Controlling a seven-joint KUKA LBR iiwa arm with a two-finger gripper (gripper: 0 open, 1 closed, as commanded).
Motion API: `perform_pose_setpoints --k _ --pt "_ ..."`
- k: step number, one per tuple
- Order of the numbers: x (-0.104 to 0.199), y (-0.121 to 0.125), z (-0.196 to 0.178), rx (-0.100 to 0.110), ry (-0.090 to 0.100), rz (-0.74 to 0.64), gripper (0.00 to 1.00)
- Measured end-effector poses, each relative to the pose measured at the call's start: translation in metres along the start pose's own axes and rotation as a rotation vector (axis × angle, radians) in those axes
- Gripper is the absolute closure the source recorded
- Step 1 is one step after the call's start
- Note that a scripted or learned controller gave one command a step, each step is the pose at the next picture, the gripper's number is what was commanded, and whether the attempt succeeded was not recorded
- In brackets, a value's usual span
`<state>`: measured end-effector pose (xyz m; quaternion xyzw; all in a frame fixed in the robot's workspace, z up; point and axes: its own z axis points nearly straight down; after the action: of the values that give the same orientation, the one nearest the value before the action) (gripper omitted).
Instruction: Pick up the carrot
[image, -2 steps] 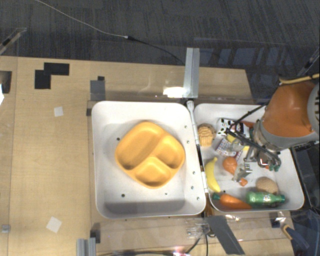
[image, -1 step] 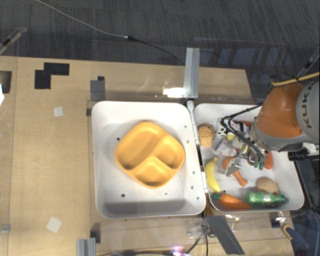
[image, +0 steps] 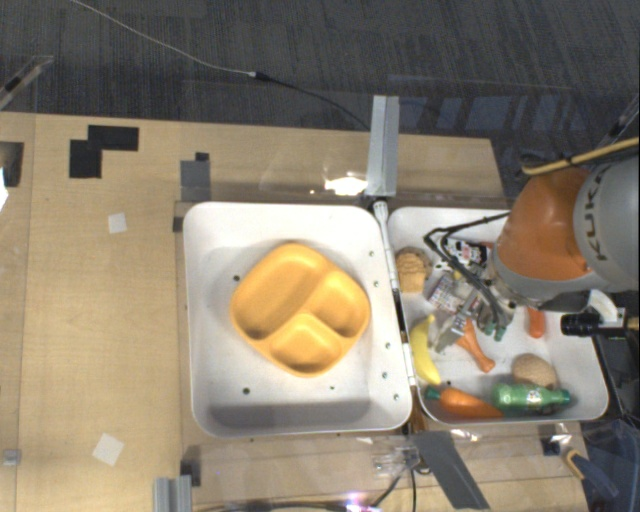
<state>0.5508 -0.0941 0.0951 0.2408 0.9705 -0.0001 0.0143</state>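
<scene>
1. So far nothing is lifted — the carrot (image: 467, 403) lies flat on the floor of the right bin (image: 596, 400), at about 6 o'clock in it, along the near wall.
2. Its neighbours crowd it: a green bottle (image: 530, 398) touches its right end, and a banana (image: 424, 352) sits just beside its left end, toward 10 o'clock.
3. A smaller orange piece (image: 477, 350) lies up toward the bin's middle — apart from the carrot.
4. What is left, I judge, is the whole pick: reach the carrot, close on it, raise it.
5. The arm reaches in from 3 o'clock, orange band over the bin's far right, wrist tilted down toward 8 o'clock.
6. The pincer (image: 452, 326) hangs near the bin's middle, at 12 o'clock from the carrot and clear of it; I cannot tell whether it is apart or together.
7. The left bin (image: 210, 400) holds a yellow tray (image: 300, 307).
</scene>
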Motion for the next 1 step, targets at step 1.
perform_pose_setpoints --k 1 --pt "-0.0067 0.0029 -0.0160 -0.007 -0.026 -0.006 1.00"
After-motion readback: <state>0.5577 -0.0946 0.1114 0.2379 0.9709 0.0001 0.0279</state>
